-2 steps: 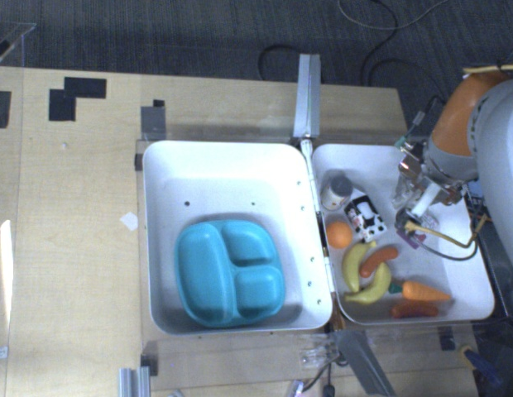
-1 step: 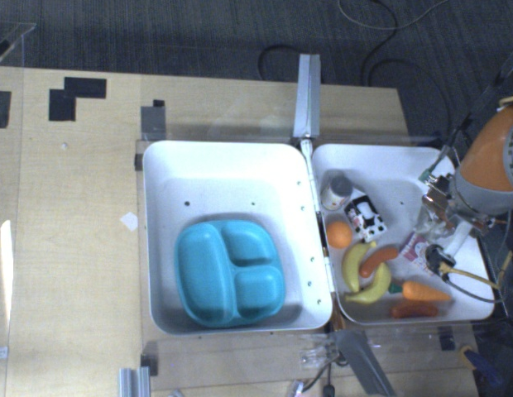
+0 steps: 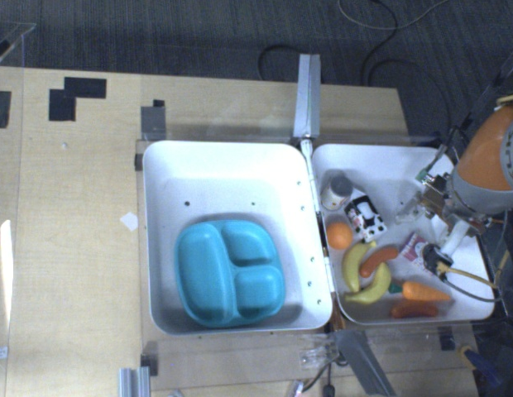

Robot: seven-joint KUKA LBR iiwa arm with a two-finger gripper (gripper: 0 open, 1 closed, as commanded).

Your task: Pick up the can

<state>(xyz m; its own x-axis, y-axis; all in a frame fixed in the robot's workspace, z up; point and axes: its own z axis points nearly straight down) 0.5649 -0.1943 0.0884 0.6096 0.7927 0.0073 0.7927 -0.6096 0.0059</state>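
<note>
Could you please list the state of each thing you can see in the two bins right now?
Small silver metal can: upright in the right bin's far left corner, not held.
Blue plastic divided tray: flat in the left white bin, right side up.
Yellow banana: lying in the right white bin, a red sausage across it.
Orange ball: resting by the divider.
Orange carrot: lying flat.
Gripper: above the right bin, apart from the can.

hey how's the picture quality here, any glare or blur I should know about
Camera view: soft overall, small items in the right bin hard to read; the can is a fuzzy blob. White bin walls look bright but not blown out. The blue tray casts a faint shadow. The gripper is blurry.
</note>
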